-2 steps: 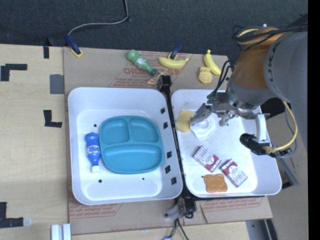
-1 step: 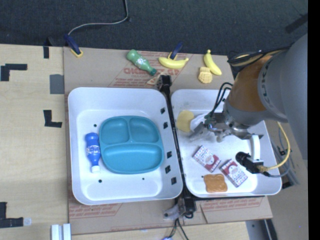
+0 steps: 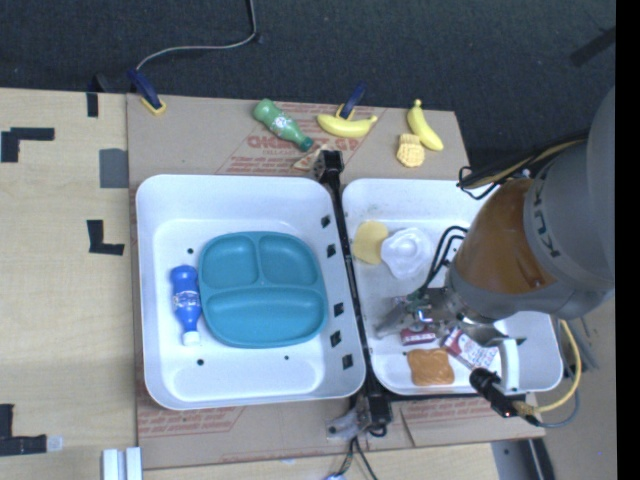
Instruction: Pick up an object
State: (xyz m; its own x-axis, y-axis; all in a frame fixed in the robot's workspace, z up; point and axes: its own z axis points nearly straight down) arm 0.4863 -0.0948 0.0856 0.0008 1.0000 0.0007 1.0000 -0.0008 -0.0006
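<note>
We see two shallow white plastic bins with rounded corners side by side on a cardboard sheet. The left bin (image 3: 160, 208) holds a glossy teal plate (image 3: 263, 289) with three compartments, and a small blue bottle (image 3: 185, 304) with a white cap lies just beside its left rim. The right bin (image 3: 545, 368) holds a pale yellow rounded piece (image 3: 369, 241) near the divider, touching a crumpled translucent white wrapper (image 3: 404, 251). Lower down lie an orange-brown, toast-shaped piece (image 3: 431, 367) and a red and white packet (image 3: 466, 347), close together.

The arm (image 3: 540, 238), grey with a smooth orange band, covers much of the right bin from the right. The gripper (image 3: 412, 312) sits low over the middle of that bin, just above the toast-shaped piece. We make out dark metal parts there, but they blur together, so we cannot tell how its tips stand or whether anything is between them. The packet is partly hidden under the wrist.

Beyond the bins, on the cardboard, lie a green bottle (image 3: 281, 123), two yellow bananas (image 3: 346, 124) (image 3: 424, 127) and a small piece of corn (image 3: 409, 151).

The left bin has bare white floor along its lower edge, and the right bin has bare floor along its top.
</note>
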